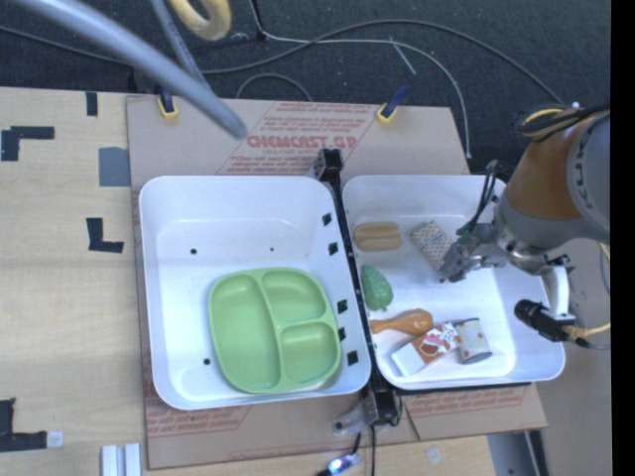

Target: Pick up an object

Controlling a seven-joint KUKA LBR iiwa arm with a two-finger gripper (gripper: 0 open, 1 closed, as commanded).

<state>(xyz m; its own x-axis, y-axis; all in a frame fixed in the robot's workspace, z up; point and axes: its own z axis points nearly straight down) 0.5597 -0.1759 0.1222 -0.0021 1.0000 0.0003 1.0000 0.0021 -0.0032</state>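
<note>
The speckled packet (430, 240) is seen just at nine o'clock of the end effector (454, 268), its long axis toward five o'clock; the end effector's state cannot be told.

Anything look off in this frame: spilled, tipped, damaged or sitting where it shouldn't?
Nothing stands out. The green divided plate lies flat in the left bin. The right bin holds small items scattered loosely inside its walls, none spilled onto the bench. The claw sits low inside the right bin.
</note>
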